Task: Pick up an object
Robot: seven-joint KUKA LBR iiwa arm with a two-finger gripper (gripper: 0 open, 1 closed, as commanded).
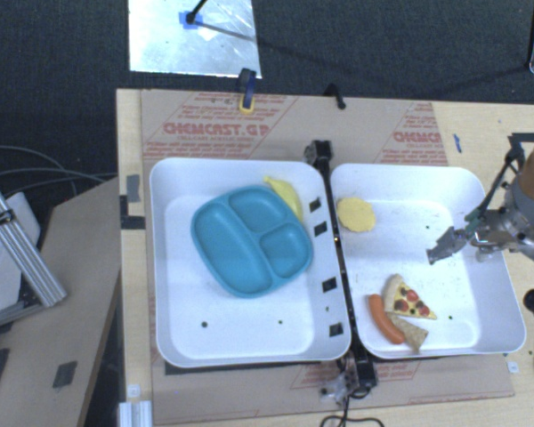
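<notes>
Pizza slice [408, 300], a toy wedge with red dots, lies near the front of the right bin [492, 238], pointing toward the right wall. Touching its lower edge are a red sausage [384, 318] and a brown cracker-like piece [413, 333], the three packed together in one small heap. One round yellow disc [356, 213] sits apart from them near the bin's back left corner, just beside the divider between the bins.

Reaching in from the right, the pincer [445, 249] hangs over the middle of the right bin, between the disc and the heap, with bare white floor under it. Whether its fingers are wide or narrow I cannot tell, and no object shows between them.

One blue divided plate [251, 241] with three compartments fills much of the left bin [173, 327], and one yellow banana-like piece [286, 194] peeks out from behind its back edge. Both bins rest on a cardboard sheet [214, 127] on the counter [129, 149].
</notes>
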